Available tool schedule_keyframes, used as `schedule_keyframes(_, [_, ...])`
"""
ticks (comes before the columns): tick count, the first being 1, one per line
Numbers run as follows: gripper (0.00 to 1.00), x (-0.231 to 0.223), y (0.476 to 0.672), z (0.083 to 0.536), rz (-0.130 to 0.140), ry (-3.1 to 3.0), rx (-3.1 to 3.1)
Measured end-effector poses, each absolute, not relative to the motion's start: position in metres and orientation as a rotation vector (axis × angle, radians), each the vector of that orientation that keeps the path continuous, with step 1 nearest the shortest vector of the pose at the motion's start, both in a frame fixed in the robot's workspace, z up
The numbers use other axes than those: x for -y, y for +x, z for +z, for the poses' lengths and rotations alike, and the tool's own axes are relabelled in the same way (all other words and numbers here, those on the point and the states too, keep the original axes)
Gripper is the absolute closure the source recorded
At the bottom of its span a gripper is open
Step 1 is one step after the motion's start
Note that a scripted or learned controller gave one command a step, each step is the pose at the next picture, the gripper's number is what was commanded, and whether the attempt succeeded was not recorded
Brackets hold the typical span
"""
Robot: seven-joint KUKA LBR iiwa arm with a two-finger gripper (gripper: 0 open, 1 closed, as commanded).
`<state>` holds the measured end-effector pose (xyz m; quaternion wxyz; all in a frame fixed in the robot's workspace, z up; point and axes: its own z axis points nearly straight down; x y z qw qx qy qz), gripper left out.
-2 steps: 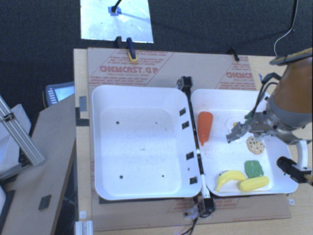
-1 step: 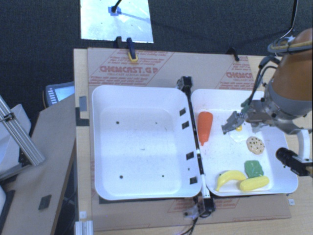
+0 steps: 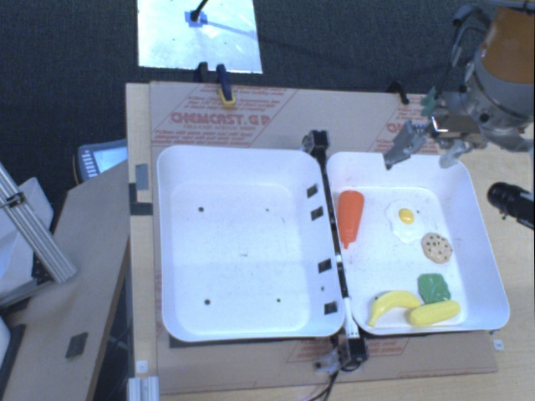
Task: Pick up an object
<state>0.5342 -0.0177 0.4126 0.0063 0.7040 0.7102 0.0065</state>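
From above, the pincer [image 3: 425, 147] hangs released over the right bin's [image 3: 476, 215] far rim, grasping nothing. The carrot [image 3: 349, 215], fried egg [image 3: 405, 220], cookie [image 3: 435, 246], banana [image 3: 393, 303] and green piece [image 3: 433, 286] lie spread apart there, probably so each offers a free grasp.
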Motion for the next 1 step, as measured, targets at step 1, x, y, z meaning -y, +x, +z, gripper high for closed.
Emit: schedule_keyframes(1, [1.0, 0.0197, 0.5327, 0.4175, 0.008, 2.207, -2.227])
